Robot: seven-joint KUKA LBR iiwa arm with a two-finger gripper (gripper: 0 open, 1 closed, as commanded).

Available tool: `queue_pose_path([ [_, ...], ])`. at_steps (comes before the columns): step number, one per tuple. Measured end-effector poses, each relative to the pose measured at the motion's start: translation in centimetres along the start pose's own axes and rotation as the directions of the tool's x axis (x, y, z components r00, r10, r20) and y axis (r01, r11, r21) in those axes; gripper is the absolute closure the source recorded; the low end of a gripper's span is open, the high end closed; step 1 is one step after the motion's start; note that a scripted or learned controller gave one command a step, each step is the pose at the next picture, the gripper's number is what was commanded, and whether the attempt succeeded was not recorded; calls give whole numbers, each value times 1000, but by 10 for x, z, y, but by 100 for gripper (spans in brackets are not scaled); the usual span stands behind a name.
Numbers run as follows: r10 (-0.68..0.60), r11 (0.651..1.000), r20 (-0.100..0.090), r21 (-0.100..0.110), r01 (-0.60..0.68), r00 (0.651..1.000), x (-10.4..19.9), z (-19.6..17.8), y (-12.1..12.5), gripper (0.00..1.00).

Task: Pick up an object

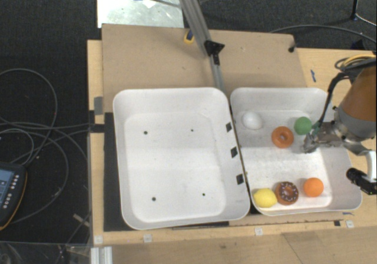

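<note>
Presently, right bin [339, 157] on the tabletop [153, 59]: six items. White ball [252, 120] at 10 o'clock; orange ring [282, 137] near centre, lying flat, hole facing up; green ball [303, 125] just at its 2 o'clock. Along the 6 o'clock wall: lemon [265, 198], brown sprinkled doughnut [287, 192] touching it, orange ball [313, 187]. All are round, so no long axis. Claw [310, 144] sits low just beside the green ball; whether spread or pressed together cannot be told. Left bin [126, 139] alongside.
</note>
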State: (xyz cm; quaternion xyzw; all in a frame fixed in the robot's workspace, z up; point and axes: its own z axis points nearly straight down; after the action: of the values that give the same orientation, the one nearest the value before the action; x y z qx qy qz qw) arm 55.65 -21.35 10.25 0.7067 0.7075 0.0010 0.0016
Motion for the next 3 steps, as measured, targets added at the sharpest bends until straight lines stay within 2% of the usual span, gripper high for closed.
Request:
queue_pose_path([
  [1, -3, 1000, 2, -5, 3, 1000, -3, -64, 6, 100],
  [2, -4, 1000, 2, -3, 4, 1000, -3, -104, 8, 100],
  [3, -10, 1000, -2, -1, 10, 1000, 47, -117, 25, 100],
])
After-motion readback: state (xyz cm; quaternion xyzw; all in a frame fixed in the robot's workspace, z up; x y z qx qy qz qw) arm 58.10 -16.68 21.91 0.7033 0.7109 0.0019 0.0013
